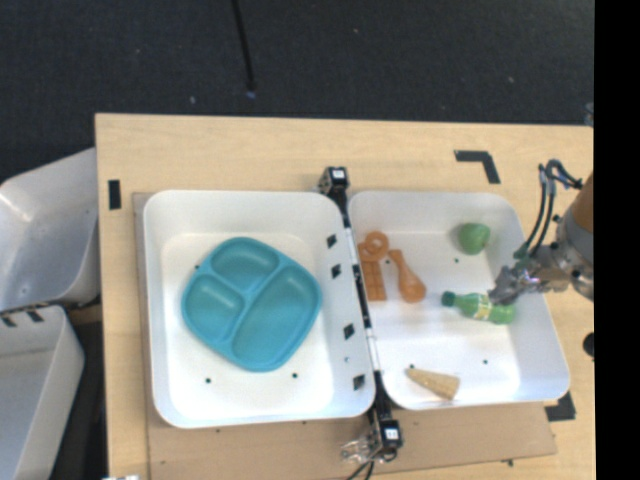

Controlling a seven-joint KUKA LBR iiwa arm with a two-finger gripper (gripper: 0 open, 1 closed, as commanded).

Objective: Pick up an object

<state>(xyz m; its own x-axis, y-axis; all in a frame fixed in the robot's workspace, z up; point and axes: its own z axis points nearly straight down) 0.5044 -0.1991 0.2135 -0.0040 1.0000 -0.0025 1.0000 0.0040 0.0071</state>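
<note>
My gripper (pixel 508 290) reaches in from the right edge and sits low over the right side of the right bin (pixel 400 208). Its tips are at the right end of a green bottle-shaped toy (pixel 476 306) that lies flat there. A green ball-like object (pixel 473 236) rests at the bin's back right. Two orange pieces, a ringed one (pixel 373 263) and a spoon-shaped one (pixel 408 278), lie left of centre. A tan wedge (pixel 434 382) lies near the front edge.
The left bin (pixel 160 368) holds a teal divided plate (pixel 251 302). A clamp strip (pixel 350 288) runs between the two bins. Cables (pixel 548 203) loop above the wrist at the right edge. Wooden bench (pixel 250 153) surrounds both bins.
</note>
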